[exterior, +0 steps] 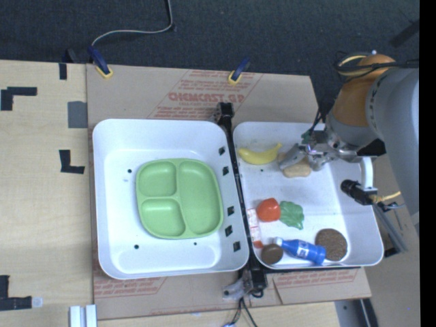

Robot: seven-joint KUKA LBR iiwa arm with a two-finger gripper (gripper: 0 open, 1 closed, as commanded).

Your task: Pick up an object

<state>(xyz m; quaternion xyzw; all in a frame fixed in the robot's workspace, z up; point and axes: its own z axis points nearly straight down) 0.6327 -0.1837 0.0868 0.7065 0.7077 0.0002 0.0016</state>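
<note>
The hand (300, 161) is low in the right bin's (361, 240) far end, on a tan lump (297, 171) beside the banana (259, 155); its spread I cannot tell. Grasp step: closing, then lifting.

Looks like a robotics lab or test cell, not a home. Shown by a grey industrial arm (398, 107) with an orange band reaching over a light wooden surface (41, 216) marked with black tape. Also by a cardboard sheet (204, 94) clipped down with blue and yellow clamps (101, 65), two shallow white bins (109, 182) set side by side on it, loose cables (146, 29) trailing over dark carpet (272, 19), and toy food laid out in the right bin
</note>
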